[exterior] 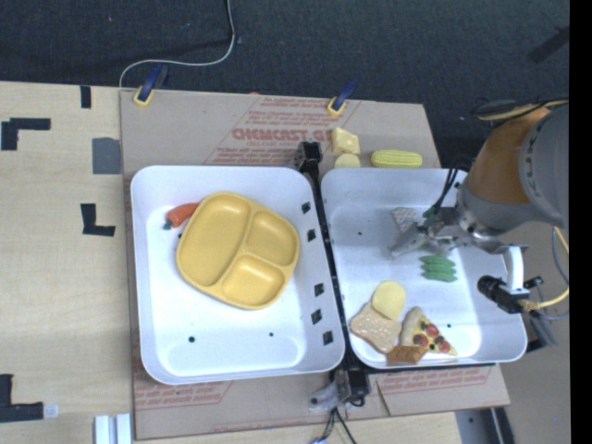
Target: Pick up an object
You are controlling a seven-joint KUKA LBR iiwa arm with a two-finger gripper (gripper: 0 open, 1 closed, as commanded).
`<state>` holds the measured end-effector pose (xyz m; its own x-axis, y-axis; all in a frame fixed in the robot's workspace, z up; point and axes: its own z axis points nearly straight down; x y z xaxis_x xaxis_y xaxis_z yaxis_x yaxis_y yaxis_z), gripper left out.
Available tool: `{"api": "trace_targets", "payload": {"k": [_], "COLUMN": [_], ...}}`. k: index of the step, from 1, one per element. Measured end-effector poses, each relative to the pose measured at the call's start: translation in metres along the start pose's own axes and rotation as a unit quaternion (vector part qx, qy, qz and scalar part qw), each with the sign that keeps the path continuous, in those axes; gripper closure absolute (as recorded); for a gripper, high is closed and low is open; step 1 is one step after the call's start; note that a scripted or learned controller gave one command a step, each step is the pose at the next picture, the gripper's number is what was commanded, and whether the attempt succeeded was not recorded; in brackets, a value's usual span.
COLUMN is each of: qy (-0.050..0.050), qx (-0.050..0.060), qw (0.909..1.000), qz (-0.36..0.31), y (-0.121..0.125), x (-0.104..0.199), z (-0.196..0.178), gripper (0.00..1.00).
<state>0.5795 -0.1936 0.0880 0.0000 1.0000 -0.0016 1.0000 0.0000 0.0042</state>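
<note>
Left bin (148, 340): a yellow divided plate (238, 249) with an orange carrot (181, 214) at its upper-left edge. Right bin (365, 202): near the front I see a toast slice (373, 326), a yellow chip (389, 297) and a pizza slice (427, 333); a green pea pod (438, 267) lies mid-bin. The end effector (407, 240) hangs low just beside the pea pod, nothing between its fingers; open or closed, I cannot tell. I judge the approach step in hand; next I must centre over one item and close
</note>
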Motion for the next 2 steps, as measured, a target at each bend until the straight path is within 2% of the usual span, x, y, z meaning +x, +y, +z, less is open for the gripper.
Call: {"api": "trace_targets", "payload": {"k": [1, 2], "qy": [-0.001, -0.001], "qx": [-0.001, -0.001], "qw": [1.0000, 1.0000], "qz": [0.000, 0.000], "y": [-0.0477, -0.0461], "x": [-0.0117, -0.0117], "z": [0.0009, -0.0091], "gripper": [0.00, 1.00]}}
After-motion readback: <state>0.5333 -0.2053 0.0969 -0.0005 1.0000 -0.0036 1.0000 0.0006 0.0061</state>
